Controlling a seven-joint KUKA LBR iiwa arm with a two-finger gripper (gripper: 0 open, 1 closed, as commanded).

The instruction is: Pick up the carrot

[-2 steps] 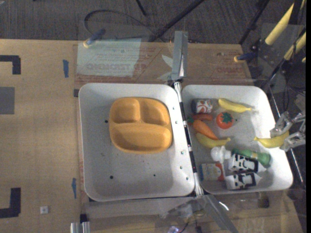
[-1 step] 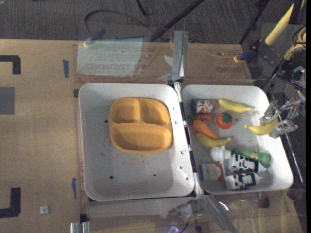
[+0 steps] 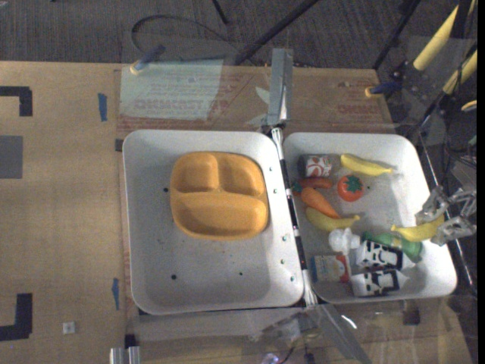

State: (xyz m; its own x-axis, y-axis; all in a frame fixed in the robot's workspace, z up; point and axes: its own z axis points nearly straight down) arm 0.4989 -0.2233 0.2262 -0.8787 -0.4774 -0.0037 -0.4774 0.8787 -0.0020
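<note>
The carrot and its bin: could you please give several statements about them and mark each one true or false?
1. The carrot lies in the right bin. True.
2. The orange plate shares a bin with the carrot. False: it sits in the left bin.
3. The gripper hangs directly above the carrot. False: it is at the right bin's right edge, by a banana.
4. The tomato lies to the right of the carrot. True.
5. The carrot rests near the bin's left wall. True.
</note>
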